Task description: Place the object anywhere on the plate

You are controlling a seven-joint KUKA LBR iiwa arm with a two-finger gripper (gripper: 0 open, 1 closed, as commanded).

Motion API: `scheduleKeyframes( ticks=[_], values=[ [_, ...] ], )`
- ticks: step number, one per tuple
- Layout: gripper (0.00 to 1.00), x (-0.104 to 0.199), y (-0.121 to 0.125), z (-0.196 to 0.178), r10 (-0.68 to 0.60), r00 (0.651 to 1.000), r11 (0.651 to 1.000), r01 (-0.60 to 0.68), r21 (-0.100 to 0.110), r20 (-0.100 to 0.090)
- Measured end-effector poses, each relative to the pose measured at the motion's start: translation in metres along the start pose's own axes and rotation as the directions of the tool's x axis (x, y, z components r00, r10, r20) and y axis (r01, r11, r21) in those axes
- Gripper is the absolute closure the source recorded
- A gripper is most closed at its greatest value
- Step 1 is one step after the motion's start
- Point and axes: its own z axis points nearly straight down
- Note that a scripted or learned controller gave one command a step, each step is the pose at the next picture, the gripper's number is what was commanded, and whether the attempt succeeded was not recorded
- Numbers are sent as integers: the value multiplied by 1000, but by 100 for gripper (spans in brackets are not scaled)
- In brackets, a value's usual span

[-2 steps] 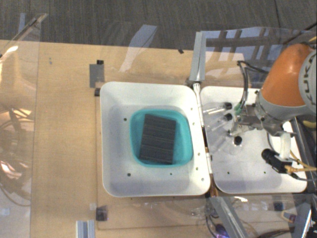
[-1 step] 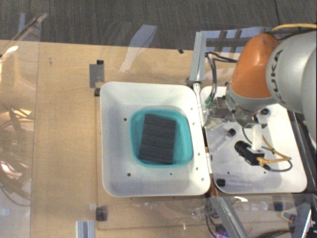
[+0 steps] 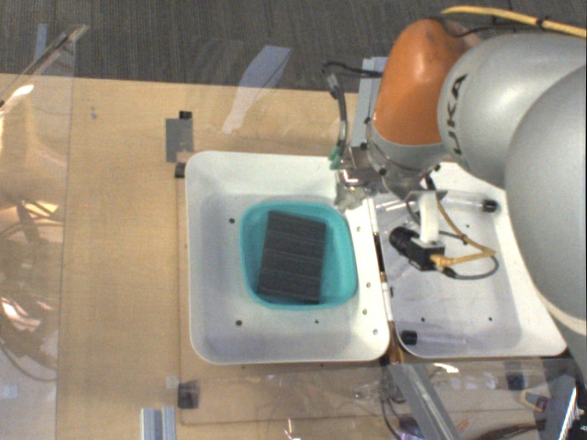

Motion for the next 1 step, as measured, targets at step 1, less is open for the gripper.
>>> scheduleKeyframes(
  ticks=[1],
  values=[
    [0, 0, 0, 0, 0, 1000, 1000, 0, 0, 0]
  ],
)
